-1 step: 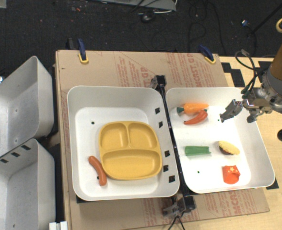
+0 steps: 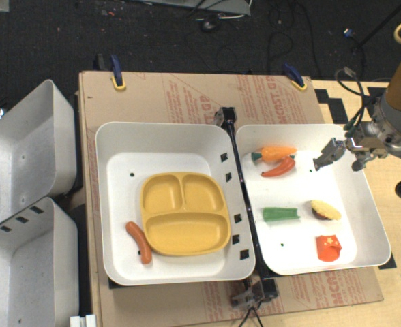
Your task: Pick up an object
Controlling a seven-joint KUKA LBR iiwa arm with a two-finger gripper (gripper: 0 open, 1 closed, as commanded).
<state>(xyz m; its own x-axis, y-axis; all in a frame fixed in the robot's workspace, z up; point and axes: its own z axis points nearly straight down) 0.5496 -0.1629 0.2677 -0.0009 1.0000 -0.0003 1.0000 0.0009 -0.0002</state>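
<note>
In the right bin (image 2: 364, 203) we see a carrot (image 2: 279, 153) touching a red pepper (image 2: 279, 168), a green piece (image 2: 281, 214), a yellow-brown piece (image 2: 324, 210) and a red piece (image 2: 329, 247). The gripper (image 2: 342, 154) hovers at the upper right, fingers spread, gripping nothing. At lower left, a yellow tray (image 2: 185, 213) lies beside a sausage (image 2: 139, 241).
</note>
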